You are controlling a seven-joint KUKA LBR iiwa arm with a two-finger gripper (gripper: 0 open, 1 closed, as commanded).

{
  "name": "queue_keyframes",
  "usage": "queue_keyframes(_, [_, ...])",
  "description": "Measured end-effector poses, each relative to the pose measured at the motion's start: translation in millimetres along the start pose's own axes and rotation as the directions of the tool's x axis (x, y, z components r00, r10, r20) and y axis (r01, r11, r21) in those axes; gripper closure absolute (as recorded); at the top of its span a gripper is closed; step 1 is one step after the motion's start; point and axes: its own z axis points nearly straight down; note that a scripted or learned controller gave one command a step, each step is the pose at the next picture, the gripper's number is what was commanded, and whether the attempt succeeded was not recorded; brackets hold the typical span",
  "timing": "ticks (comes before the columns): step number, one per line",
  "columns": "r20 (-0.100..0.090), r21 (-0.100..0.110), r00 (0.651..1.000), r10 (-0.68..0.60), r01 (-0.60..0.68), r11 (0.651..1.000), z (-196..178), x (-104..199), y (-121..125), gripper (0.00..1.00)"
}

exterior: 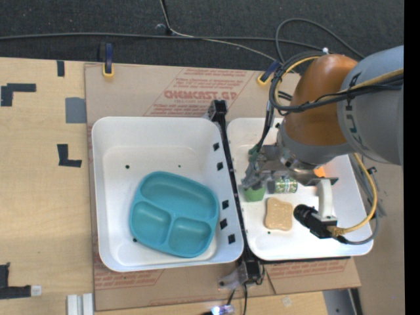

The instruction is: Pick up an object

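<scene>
Gripper (254,174) low over green object (252,192) in right bin (295,245) — state of jaws cannot be told. Descent should stay centred, clear of tan block (279,214).

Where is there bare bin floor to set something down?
Left bin: bare floor between the teal divided plate and the far wall, plus a strip along its left wall. Right bin: crowded; the gripper, a green object and a tan piece cluster mid-bin, leaving a strip at the near wall.
</scene>
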Motion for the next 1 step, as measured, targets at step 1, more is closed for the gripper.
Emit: queue_keyframes(1, [0.0, -0.001, 1.0, -0.001, 0.001, 1.0, 3.4, 58.7, 8.7, 1.0])
